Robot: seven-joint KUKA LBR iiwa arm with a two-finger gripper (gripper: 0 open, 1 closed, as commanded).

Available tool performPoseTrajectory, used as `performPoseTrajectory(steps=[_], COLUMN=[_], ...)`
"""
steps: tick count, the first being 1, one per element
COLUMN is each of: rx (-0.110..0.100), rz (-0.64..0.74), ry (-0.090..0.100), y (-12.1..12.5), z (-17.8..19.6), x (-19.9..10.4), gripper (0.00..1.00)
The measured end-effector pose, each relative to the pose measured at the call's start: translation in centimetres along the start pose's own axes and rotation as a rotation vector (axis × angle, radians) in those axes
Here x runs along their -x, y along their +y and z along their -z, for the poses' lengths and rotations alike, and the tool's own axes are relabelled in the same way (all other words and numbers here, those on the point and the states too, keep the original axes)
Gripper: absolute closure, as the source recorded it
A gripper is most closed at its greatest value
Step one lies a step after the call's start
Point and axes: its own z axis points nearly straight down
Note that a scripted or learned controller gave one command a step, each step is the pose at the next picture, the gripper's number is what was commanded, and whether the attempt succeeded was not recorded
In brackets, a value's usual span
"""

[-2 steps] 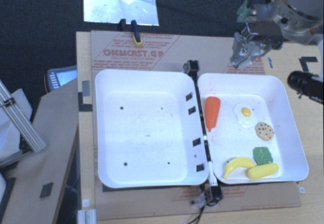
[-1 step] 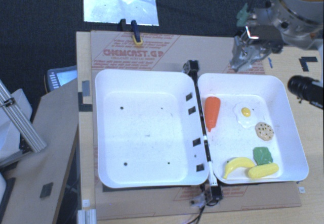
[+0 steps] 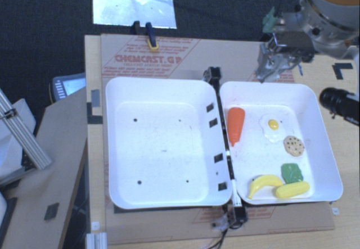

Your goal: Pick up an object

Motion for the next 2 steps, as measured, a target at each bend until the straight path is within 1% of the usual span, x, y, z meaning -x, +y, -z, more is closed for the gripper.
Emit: performPoseTrajectory(steps=[2], rx=[0.001], rz=[0.001], ry=[0.001], y=[-0.01], z=[0.00], x=[-2.12], gripper=[1.00])
